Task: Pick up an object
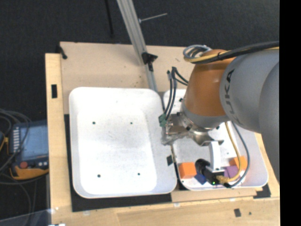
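hand [171, 150] near one orange block [186, 169] (right bin [256, 172]).

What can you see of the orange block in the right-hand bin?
The orange block is small, boxy and plain orange, with a matte look. It lies flat on the floor of the right-hand bin, in the near left corner, close to the wall. A blue thing sits right beside it; whether they touch is too small to tell.
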Controlling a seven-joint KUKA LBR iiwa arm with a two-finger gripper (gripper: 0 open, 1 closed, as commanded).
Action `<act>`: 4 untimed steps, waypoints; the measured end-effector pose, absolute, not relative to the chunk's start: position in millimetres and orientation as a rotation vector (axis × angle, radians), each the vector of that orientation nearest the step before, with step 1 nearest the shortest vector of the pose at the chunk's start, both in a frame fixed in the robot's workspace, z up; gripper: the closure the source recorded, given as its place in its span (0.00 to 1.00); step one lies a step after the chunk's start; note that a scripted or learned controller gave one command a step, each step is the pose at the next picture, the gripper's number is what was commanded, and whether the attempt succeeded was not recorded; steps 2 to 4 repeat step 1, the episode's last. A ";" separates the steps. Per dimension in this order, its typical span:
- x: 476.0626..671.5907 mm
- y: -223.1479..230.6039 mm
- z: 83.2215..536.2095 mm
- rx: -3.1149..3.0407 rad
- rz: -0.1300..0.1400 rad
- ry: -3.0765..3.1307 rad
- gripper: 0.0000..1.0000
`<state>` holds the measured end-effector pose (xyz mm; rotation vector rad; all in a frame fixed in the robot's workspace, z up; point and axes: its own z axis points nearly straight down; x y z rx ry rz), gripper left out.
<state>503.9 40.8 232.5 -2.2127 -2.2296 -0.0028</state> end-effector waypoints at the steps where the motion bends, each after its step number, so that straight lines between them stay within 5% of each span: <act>1: 515.4 96.5 234.9 -2.211 -0.003 -2.230 1.00; 4: 515.4 96.5 234.9 -2.211 -0.003 -2.230 1.00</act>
